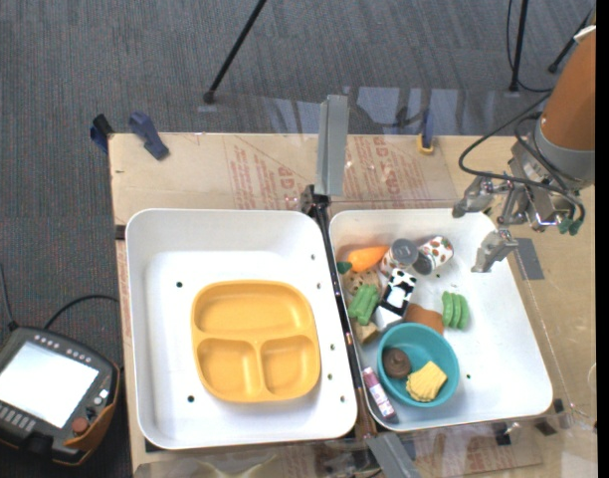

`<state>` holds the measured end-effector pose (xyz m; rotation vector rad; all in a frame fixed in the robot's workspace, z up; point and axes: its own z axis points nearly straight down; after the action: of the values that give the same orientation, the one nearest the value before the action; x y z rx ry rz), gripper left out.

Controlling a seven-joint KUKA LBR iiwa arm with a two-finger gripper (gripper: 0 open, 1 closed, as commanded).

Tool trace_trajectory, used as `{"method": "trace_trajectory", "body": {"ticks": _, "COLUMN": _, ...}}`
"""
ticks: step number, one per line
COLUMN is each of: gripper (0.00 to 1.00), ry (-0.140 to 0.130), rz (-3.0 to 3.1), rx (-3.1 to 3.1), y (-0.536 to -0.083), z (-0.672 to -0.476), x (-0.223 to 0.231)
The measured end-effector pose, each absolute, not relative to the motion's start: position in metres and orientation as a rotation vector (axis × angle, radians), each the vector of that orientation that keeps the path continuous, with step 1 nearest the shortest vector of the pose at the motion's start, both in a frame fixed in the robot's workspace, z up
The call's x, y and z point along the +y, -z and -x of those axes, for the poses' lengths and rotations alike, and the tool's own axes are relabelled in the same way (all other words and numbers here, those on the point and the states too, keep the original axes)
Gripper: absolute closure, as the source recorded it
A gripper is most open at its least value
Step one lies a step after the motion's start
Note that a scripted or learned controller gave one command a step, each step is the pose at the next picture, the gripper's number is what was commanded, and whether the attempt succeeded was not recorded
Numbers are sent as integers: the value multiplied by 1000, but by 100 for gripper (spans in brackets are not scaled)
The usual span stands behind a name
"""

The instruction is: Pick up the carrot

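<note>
The carrot (366, 258), orange with a small green end, lies in the upper left part of the right bin (513, 357), close to the divider between the bins. My gripper (483, 226) hangs over the bin's upper right corner, well to the right of the carrot and apart from it. It is open, with nothing between its fingers (494, 250).
Around the carrot lie two small cans (420, 253), a black-and-white toy (398, 289), green pieces (363, 304) and a teal bowl (417, 361) holding food toys. A yellow divided plate (255, 340) sits in the left bin (165, 257). A tablet (41, 381) lies at the lower left.
</note>
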<state>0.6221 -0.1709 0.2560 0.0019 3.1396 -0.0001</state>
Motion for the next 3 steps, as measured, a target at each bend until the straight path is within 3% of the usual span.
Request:
{"method": "trace_trajectory", "body": {"ticks": 1, "gripper": 0, "ry": -8, "rz": 34, "rx": 3146, "y": -185, "z": -630, "x": -103}}
{"method": "trace_trajectory", "body": {"ticks": 2, "gripper": 0, "ry": 6, "rz": 317, "rx": 3102, "y": -114, "z": -650, "x": -83}}
{"method": "trace_trajectory", "body": {"ticks": 3, "gripper": 0, "ry": 10, "rz": 158, "rx": 3105, "y": -107, "z": -642, "x": -86}}
